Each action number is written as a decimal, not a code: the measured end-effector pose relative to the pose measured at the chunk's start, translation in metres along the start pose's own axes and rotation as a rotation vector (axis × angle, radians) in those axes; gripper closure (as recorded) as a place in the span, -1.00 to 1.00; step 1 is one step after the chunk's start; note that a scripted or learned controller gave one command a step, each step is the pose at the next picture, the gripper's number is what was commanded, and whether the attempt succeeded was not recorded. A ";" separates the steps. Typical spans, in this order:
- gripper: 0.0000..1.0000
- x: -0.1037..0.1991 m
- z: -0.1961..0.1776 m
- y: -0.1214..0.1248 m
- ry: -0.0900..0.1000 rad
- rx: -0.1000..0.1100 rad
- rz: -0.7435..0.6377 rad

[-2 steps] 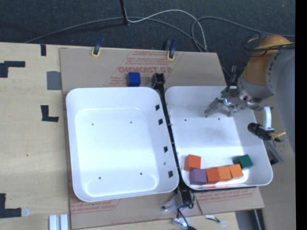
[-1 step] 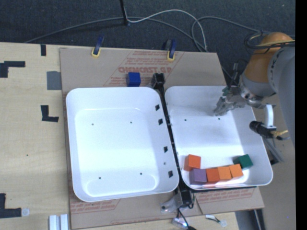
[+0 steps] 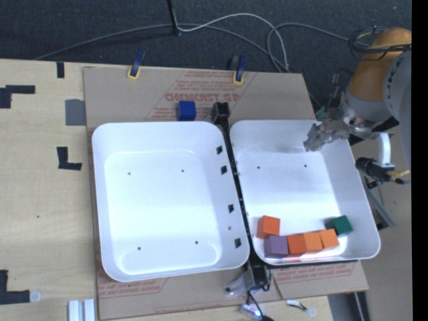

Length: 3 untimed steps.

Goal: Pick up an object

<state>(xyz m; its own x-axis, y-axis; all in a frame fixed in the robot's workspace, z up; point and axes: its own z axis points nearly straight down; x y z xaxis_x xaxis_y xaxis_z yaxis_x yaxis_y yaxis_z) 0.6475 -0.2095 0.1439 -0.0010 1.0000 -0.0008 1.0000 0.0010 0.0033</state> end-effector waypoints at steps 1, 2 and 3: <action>1.00 0.004 -0.043 -0.002 0.000 0.000 0.000; 1.00 0.004 -0.105 -0.007 -0.001 -0.002 0.001; 1.00 0.065 -0.106 -0.010 0.002 0.003 -0.004</action>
<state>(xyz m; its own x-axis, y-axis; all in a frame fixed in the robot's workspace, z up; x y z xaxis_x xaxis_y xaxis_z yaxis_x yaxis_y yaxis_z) 0.6369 -0.1441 0.2498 -0.0046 1.0000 0.0009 1.0000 0.0046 0.0001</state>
